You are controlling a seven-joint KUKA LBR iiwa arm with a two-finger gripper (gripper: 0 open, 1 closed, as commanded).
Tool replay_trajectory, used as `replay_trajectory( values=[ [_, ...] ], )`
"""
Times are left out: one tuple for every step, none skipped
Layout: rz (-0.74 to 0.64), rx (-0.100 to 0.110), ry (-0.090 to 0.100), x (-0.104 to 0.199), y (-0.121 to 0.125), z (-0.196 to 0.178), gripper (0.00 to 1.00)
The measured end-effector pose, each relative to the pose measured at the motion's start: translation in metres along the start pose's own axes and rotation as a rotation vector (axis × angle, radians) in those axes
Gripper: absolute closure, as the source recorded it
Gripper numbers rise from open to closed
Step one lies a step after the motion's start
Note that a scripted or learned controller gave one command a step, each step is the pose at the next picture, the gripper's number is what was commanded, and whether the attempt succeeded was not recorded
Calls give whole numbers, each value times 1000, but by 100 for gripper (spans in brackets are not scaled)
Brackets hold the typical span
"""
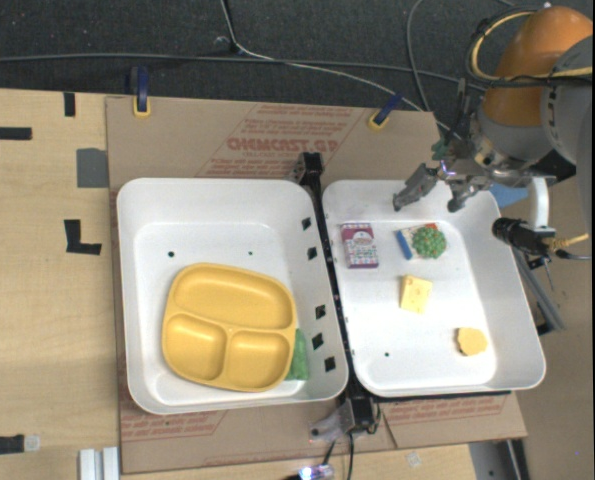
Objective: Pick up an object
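Observation:
My gripper (438, 194) hangs over the back edge of the right bin (507, 368), its two grey fingers spread apart with nothing between them. Just below it in that bin lie a green broccoli piece (430, 240), a small blue stick (404, 243) and a pink-and-white packet (359, 245). Nearer the front rest a yellow cheese wedge (415, 294) and an orange-yellow lump (471, 342). The broccoli sits a short way below the fingertips.
The left bin (137, 218) holds a yellow divided tray (229, 325) with a green item (299, 356) tucked at its right edge. Black clips (322, 268) join the bins along the middle. Cables hang near the arm's wrist (522, 98).

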State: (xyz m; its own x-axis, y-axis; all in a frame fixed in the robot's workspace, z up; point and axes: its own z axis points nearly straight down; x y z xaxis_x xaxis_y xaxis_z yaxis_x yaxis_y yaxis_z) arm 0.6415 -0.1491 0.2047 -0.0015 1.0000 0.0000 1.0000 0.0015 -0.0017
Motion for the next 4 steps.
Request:
replay_trajectory(
  values=[
    [0,4,0,8,-8,56,0],
    [-1,-9,-6,1,2,99,0],
    [-1,-22,-8,0,7,98,0],
    [-3,-30,-13,0,9,87,100]
  ],
)
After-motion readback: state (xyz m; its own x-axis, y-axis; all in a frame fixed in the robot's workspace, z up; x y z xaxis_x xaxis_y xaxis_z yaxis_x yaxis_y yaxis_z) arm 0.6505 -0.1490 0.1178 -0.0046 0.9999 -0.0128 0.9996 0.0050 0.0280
